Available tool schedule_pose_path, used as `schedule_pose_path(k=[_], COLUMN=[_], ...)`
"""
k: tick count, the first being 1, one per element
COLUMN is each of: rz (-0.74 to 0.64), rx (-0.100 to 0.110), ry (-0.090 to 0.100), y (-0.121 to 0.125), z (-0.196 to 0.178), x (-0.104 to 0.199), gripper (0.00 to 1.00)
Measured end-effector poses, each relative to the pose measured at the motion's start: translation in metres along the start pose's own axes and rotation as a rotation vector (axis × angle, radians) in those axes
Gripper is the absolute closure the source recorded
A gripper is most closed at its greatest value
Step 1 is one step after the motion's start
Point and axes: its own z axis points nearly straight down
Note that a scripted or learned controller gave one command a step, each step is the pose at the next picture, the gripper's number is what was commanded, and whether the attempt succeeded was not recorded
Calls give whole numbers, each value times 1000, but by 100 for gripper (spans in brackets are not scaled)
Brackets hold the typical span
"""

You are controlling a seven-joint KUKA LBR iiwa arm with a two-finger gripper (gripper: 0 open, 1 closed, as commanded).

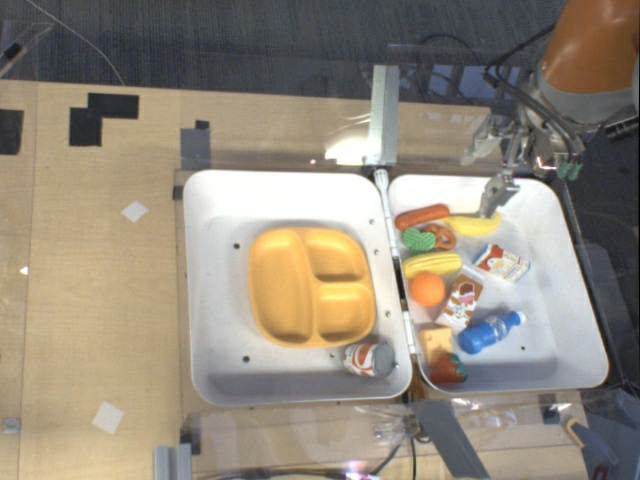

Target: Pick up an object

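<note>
Hovering gripper (pixel 493 196) sits over the right bin (pixel 560 358), just above the banana (pixel 474 227); jaw state unreadable, nothing visibly held.

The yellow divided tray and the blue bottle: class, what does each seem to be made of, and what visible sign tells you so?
Yellow divided tray: probably moulded plastic with a smooth, slightly glossy finish, judging by its uniform colour, rounded compartments and soft sheen.
Blue bottle: likely plastic too, going by its saturated blue body, pale cap end and small highlight. It is too small to be sure.
</note>
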Motion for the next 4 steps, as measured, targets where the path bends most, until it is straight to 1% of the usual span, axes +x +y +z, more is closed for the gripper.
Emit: schedule_pose_path(k=[1, 2, 3, 4], rz=[211, 491, 784, 778], rx=[1, -2, 0, -3], ry=[21, 23, 9, -11], y=[0, -4, 6, 5], z=[166, 170, 171, 155], x=[-8, -3, 2, -3], gripper=[0, 0, 0, 100])
